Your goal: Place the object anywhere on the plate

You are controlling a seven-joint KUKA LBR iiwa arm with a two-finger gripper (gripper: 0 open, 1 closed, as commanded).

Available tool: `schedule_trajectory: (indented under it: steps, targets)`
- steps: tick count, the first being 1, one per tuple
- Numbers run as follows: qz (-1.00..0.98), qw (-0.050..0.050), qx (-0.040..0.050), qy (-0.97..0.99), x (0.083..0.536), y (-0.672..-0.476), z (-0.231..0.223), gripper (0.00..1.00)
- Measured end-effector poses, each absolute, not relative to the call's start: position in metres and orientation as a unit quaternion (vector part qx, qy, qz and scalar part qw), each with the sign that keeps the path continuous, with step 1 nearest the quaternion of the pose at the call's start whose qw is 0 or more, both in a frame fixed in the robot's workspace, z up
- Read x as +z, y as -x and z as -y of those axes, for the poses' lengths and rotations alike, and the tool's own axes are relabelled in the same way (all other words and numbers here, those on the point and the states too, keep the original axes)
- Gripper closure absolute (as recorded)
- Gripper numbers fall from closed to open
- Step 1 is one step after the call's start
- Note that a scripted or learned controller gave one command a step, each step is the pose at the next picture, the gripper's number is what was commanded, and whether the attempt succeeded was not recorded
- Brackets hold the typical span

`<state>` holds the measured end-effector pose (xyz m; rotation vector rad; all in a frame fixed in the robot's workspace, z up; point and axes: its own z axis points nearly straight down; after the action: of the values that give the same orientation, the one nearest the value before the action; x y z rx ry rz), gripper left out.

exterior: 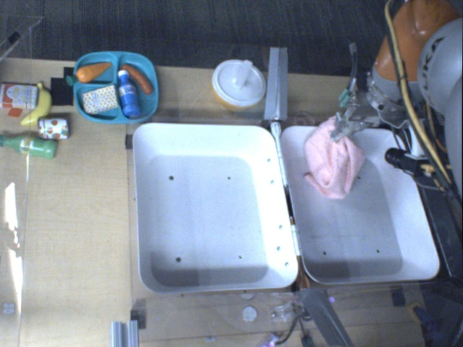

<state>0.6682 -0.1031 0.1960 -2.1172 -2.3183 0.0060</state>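
A pink cloth (333, 166) hangs bunched over the upper left part of the right bin (376, 259). My gripper (345, 122) is at the cloth's top end, its fingers shut on a pinched fold of the fabric. The cloth droops down from there toward the bin floor. The blue divided plate (150, 74) stands on the bench at the far left, beyond the left bin (210, 208). It holds a carrot (94, 71), a blue bottle (129, 94), a sausage and a checked item.
A white lidded bowl (239, 83) stands behind the bins near the metal divider post (275, 85). A banana (40, 105), a small can (53, 128), a green bottle (29, 146) and a carton lie at the bench's left edge. Cables trail along the arm at right.
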Motion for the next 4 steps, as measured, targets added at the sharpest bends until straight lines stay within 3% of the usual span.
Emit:
schedule_trajectory:
  steps: [1, 4]
  targets:
    - [0.742, -0.001, 0.0007, 0.671, 0.222, -0.67, 0.102, 1.0]
    - [0.992, -0.001, -0.0009, 0.13, 0.222, -0.657, -0.045, 1.0]
